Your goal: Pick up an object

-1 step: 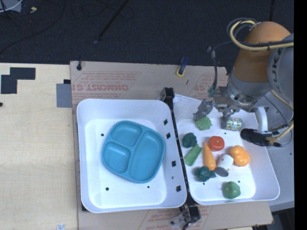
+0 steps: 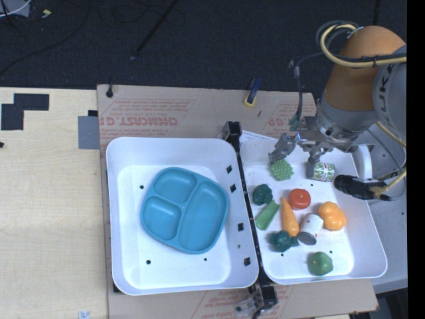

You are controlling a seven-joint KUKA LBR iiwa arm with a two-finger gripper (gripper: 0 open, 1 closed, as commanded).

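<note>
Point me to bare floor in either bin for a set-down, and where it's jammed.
Left bin: bare strips between the blue divided plate and the walls, widest along the near edge and at the far corners. Right bin: crowded mid-floor around the carrot, tomato and broccoli; the claw crowds the far end. Free patch: near-right corner past the green pepper.

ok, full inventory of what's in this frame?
bins: 2, white, side by side on the bench
divided plate: 1, blue, left bin
light green bumpy piece: 1, right bin, far end
small can: 1, green-white, far right
broccoli pieces: 2, dark green, middle
cucumber: 1, green
carrot: 1, orange
tomato: 1, red
orange fruit: 1
green round fruit: 1, near corner
gripper: 1, grey, above the right bin's far end
</note>
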